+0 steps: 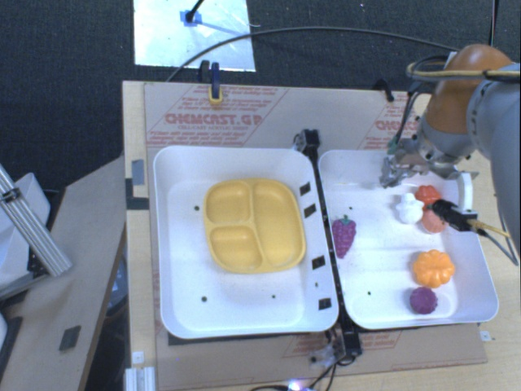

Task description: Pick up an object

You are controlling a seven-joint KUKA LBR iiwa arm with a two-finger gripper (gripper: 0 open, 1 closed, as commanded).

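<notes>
The right bin [366,300] holds several toy foods: a purple grape bunch [343,235] by its left wall, a white piece [409,209], a red-orange piece [429,195] with a pinkish one just below it, an orange pumpkin [432,268] and a dark purple ball [422,300]. My gripper [394,174] hangs over the bin's far edge, just up and left of the white piece. Nothing shows between its fingers.
The left bin [187,300] holds a yellow divided plate [252,224]. Black clips line the ridge between the two bins. A blue-and-yellow clamp [214,84] stands at the board's far edge. Cables run along the right side near the arm.
</notes>
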